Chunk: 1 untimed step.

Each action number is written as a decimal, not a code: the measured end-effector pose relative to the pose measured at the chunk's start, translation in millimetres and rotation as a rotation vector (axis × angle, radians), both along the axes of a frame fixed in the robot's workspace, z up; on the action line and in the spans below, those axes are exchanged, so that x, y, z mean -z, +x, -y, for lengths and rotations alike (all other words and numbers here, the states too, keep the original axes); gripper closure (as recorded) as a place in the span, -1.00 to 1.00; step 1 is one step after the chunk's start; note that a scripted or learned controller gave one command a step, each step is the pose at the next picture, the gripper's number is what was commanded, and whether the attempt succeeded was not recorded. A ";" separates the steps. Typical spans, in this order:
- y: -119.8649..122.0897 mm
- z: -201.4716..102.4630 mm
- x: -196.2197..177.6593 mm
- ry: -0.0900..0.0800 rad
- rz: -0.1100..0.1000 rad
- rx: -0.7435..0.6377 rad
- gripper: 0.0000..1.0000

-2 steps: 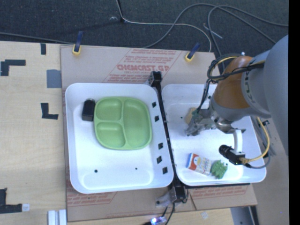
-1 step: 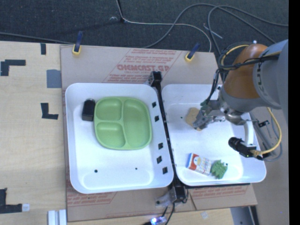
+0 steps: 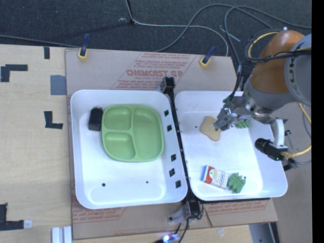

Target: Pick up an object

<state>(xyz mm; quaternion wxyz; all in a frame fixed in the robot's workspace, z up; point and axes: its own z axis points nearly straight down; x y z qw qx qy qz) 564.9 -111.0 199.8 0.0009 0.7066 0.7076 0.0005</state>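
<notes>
A pale wooden tabletop [image 3: 30, 151] carries a brown cardboard sheet [image 3: 147, 70], held by two yellow clamps [image 3: 82, 53]. Beyond lies dark carpet [image 3: 61, 9], crossed by loose cables [image 3: 167, 27]. Black tape marks [image 3: 13, 71] dot the wood.

The bench [image 3: 30, 135] is light wood, with some black marks on its left part. A brown board [image 3: 147, 70] with red print lies flat on it, held at the far edge by two yellow clamps [image 3: 82, 52]. On the board two white bins stand side by side, touching along a black strip [image 3: 174, 135] in the middle. The left bin [image 3: 81, 176] carries a green plate [image 3: 133, 133] and a black block [image 3: 95, 119] just beside it. The right bin [image 3: 268, 184] carries a tan piece [image 3: 209, 129], a small box [image 3: 213, 176] and a green thing [image 3: 236, 182] touching the box
</notes>
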 end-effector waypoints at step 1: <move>-4.7 3.5 -43.2 0.000 -0.001 0.001 1.00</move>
